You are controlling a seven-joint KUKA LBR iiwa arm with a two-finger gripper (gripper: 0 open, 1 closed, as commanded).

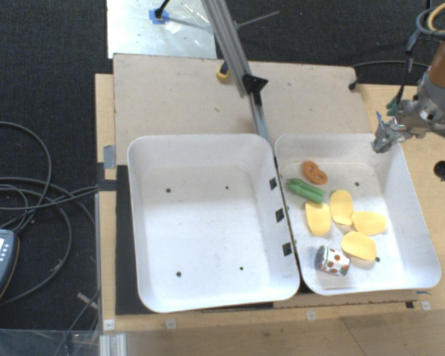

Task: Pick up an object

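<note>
Over the right bin's (pixel 400 162) far right rim, my gripper (pixel 383 141) hangs; I cannot tell its state. Below and left of it lie the food pieces; the green bean (pixel 305 191) is nearest, its length running left-right.

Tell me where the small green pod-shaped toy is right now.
The green pod-shaped toy lies in the right white bin, near its left wall, just below the orange ring-shaped toy.
</note>
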